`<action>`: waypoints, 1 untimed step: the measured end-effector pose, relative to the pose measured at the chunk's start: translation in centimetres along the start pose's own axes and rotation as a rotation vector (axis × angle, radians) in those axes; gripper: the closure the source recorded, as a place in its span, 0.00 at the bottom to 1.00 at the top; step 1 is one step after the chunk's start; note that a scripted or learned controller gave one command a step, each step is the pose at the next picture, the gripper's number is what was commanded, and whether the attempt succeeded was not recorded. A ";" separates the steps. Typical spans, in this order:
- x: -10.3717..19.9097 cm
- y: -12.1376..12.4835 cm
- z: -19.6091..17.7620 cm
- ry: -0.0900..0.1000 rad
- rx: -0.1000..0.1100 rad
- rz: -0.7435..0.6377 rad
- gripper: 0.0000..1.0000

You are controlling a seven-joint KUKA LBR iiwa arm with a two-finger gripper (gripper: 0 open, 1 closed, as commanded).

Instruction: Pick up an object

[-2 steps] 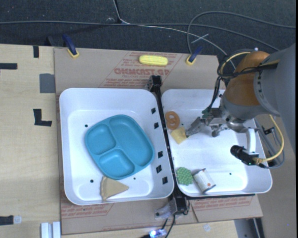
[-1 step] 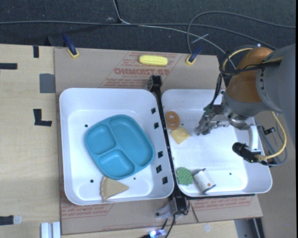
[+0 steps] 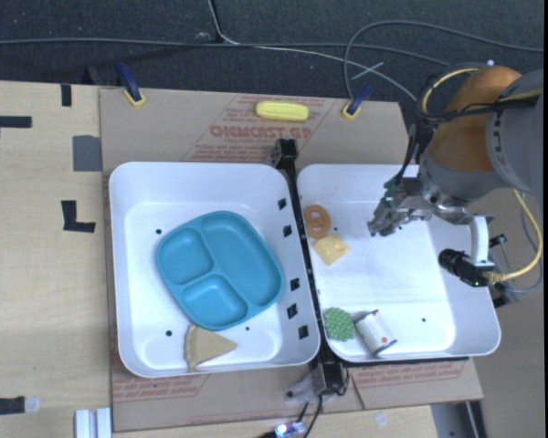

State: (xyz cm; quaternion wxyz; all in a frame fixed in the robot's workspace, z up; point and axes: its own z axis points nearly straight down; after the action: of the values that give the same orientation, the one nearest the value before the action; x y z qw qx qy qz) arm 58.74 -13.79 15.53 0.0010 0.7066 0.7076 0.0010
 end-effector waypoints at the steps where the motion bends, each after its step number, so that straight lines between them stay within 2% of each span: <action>1: 0.0 0.1 -5.3 -0.001 -0.001 0.000 1.00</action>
State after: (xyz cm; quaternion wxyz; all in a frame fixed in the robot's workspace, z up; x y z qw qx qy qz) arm 58.84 -13.75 20.81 0.0015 0.7065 0.7077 0.0011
